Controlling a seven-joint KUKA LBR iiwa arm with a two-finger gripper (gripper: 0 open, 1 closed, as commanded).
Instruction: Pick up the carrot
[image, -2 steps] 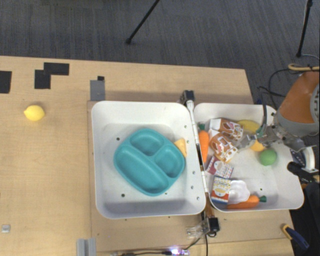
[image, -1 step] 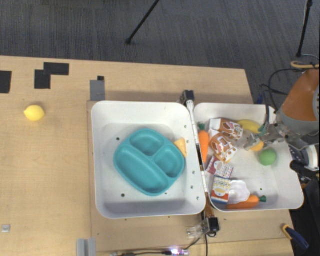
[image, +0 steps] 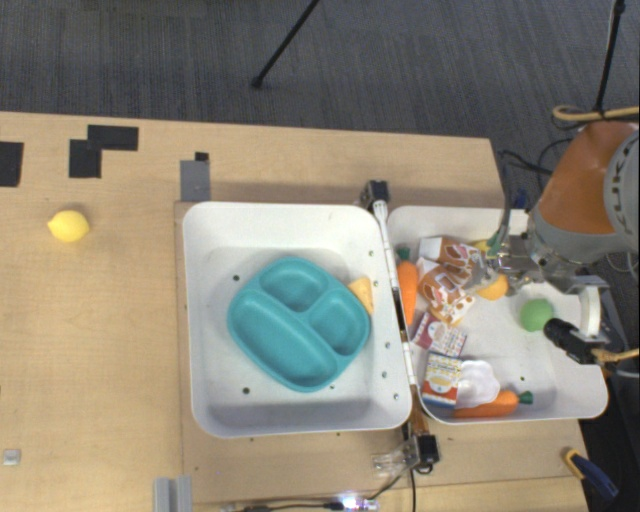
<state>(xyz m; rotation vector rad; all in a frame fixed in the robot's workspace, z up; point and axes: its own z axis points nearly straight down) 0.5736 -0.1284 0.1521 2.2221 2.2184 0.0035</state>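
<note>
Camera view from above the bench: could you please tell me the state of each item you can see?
Orange carrot: lying flat at the right bin's near edge, ungrasped.
Second orange carrot: lying along the right bin's left wall.
Teal divided plate: right way up in the left bin.
Green ball: resting in the right bin.
Yellow lemon: on the bench.

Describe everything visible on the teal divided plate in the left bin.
The teal divided plate looks like smooth moulded plastic, rounded in outline, with three shallow compartments split by raised ridges, nothing visible in any of them. It lies flat and face up on the floor of the left white bin, roughly centred and turned at an angle to the bin walls. A small yellow-orange wedge-shaped piece sits right at its upper right rim; whether they touch is unclear.
</note>
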